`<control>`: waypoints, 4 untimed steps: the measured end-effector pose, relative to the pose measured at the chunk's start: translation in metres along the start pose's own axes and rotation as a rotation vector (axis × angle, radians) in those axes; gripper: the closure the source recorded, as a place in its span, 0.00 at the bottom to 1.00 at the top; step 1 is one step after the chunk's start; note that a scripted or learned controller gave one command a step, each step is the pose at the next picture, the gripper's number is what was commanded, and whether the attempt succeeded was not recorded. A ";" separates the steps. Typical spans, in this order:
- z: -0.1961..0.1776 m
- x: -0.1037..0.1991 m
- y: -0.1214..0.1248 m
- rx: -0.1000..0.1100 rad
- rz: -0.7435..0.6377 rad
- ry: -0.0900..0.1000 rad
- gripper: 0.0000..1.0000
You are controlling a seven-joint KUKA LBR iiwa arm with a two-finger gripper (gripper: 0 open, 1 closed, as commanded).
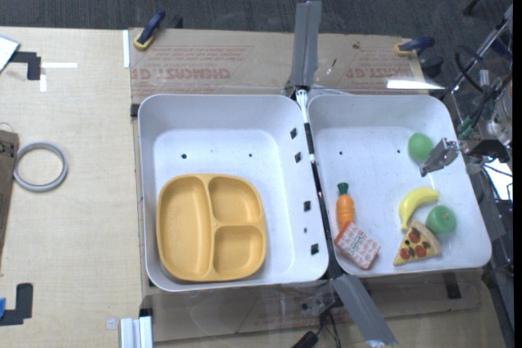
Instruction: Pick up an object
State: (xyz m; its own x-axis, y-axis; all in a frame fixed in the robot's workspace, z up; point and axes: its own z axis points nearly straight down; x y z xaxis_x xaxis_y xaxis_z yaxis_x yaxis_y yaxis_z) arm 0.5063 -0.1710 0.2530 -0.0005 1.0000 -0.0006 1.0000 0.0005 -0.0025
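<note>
1. White plastic, shallow and glossy, makes up both bins on the desk; the left bin (163,134) carries a yellow three-compartment plastic tray (212,226), and the right bin (367,134) carries the toys.
2. We see the claw (438,156) low at the right bin's far right side, just beside a round light-green toy fruit (419,145); we cannot tell how it is set, and nothing shows clamped in it.
3. Nearer the front lie a yellow toy banana (416,204), a darker green toy apple (441,218), a toy pizza slice (418,244), an orange toy carrot (345,205) and a small red-and-white patterned packet (357,246).
4. We judge the pick not yet done: every toy rests on the bin floor, so grasp and lift remain.
</note>
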 end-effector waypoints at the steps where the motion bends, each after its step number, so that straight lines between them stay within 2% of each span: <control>1: 0.069 0.012 -0.029 -0.001 -0.155 0.001 0.00; 2: 0.150 -0.008 0.013 -0.026 -0.217 -0.011 0.00; 3: 0.140 -0.010 0.014 -0.031 -0.213 -0.017 1.00; 4: 0.163 0.045 -0.029 0.002 0.002 0.002 1.00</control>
State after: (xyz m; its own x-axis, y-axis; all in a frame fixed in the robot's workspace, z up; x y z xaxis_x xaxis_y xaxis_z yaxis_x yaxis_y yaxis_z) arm 0.4765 -0.1262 0.0903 0.0014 1.0000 0.0010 1.0000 -0.0014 -0.0042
